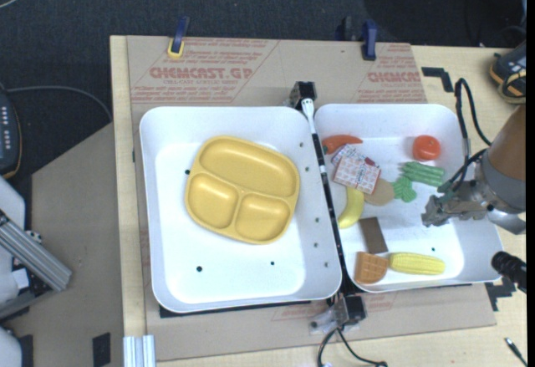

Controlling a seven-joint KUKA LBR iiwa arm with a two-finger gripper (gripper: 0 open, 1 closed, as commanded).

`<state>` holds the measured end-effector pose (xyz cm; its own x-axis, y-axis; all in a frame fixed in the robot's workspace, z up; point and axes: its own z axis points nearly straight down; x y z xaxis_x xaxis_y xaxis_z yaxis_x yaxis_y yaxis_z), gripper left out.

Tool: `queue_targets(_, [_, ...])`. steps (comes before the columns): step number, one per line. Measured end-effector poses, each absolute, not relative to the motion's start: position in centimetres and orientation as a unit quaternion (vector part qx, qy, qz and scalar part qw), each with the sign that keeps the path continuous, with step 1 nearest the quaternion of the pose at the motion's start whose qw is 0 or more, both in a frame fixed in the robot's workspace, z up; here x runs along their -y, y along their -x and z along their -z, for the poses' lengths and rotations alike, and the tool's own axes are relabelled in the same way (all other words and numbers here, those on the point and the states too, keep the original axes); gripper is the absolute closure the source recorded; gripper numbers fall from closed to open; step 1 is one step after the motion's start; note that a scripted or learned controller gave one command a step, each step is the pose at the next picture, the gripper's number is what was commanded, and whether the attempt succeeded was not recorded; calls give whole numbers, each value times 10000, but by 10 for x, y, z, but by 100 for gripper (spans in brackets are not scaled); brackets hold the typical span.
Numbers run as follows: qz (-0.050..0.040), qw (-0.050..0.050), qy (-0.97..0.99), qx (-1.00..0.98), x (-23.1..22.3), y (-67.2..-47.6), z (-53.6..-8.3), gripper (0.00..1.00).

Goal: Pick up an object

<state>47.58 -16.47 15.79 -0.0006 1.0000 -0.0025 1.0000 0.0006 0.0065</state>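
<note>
The right bin (pixel 393 116) holds several toy foods: a red tomato (pixel 426 147), a red chili (pixel 342 142), a patterned white packet (pixel 356 170), a green vegetable (pixel 420 177), a banana (pixel 352 208), a brown block (pixel 373 235), an orange wedge (pixel 371 267) and a corn cob (pixel 415 263). My gripper (pixel 443 211) hangs low over the right side of this bin, just right of the green vegetable and above the corn cob. Nothing shows between its fingers.
The left bin (pixel 167 215) holds a yellow three-compartment plate (pixel 242 188). Clamps (pixel 176 41) sit on the cardboard's far edge. The arm's grey body (pixel 510 173) covers the right bin's right rim. A black divider (pixel 322 181) runs between the bins.
</note>
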Motion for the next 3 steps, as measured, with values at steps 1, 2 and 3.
queue_targets(1, [-16,37,-7069,-7073,169,-472,-220,100])
queue_targets(2, [-5,17,-7068,-7075,169,-473,-225,100])
queue_targets(3, [-11,14,-7050,-7092,134,-516,-215,100])
